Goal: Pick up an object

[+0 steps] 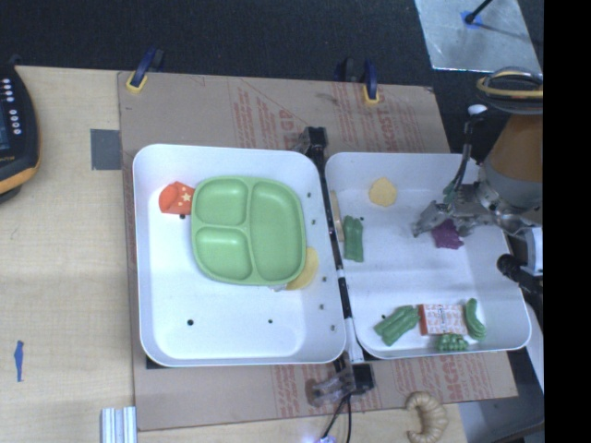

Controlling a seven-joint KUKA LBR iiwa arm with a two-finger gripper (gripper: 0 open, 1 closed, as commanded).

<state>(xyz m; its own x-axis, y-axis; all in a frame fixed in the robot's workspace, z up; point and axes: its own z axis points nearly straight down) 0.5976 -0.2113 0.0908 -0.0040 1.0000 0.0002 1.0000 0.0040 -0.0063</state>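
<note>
**Op:** My gripper hangs in the right bin, near its right wall, fingers spread and grasping nothing. The purple piece lies directly under them.

**Partner:** How will it handle?

**Op:** Small, light, probably hard plastic and lumpy, so it may squirt out. I'd pinch across its middle, straight down. It's well apart from the yellow disc at the far edge.

I'm looking over a pale wooden table with a brown cardboard sheet lying across it, clamps gripping its far edge. Dark carpeted floor is stretching beyond, light glancing off a pale patch there.
</note>
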